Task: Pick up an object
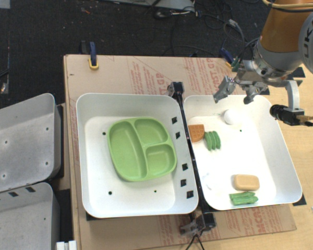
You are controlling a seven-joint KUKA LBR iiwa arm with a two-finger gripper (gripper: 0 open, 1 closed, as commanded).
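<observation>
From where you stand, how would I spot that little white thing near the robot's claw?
Look at the right bin, the one without the green tray. Near its far edge, just below the end effector, lies a small white ball. It is the only white, round item there; its neighbours are an orange wedge and a green ridged piece.

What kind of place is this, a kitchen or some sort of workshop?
Probably a robot lab, not a kitchen: a bench with two white bins, toy food like the waffle, loose cables on the floor, and the arm's claw above.
</observation>
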